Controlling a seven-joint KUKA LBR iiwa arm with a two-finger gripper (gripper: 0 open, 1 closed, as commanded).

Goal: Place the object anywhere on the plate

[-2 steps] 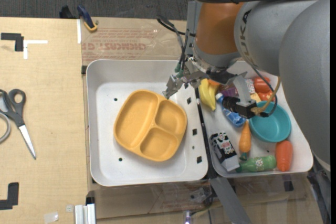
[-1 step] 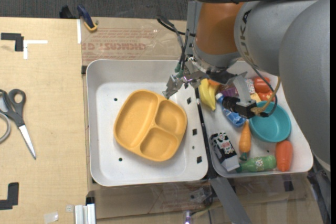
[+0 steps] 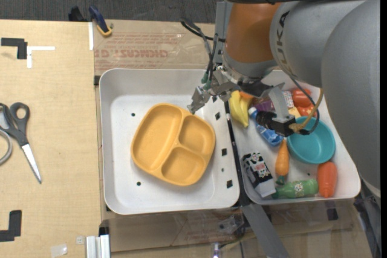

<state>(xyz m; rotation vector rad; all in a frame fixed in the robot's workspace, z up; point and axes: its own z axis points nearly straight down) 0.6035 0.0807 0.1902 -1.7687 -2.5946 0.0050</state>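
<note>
Hiding its fingertips, tool point(image 3: 198, 101) above plate point(image 3: 173, 144), toys half-covered

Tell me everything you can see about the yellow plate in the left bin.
The yellow plate is a rounded-square dish that looks like matte plastic, divided by raised ridges into three compartments: one large on its left and two smaller on its right. It lies flat, right side up and turned at a slant, on the floor of the left bin. All three compartments hold nothing. The gripper hangs by its upper right corner; whether they touch is unclear.

Arm point(image 3: 314, 39) hides the right bin's point(image 3: 344, 190) far corner.
</note>
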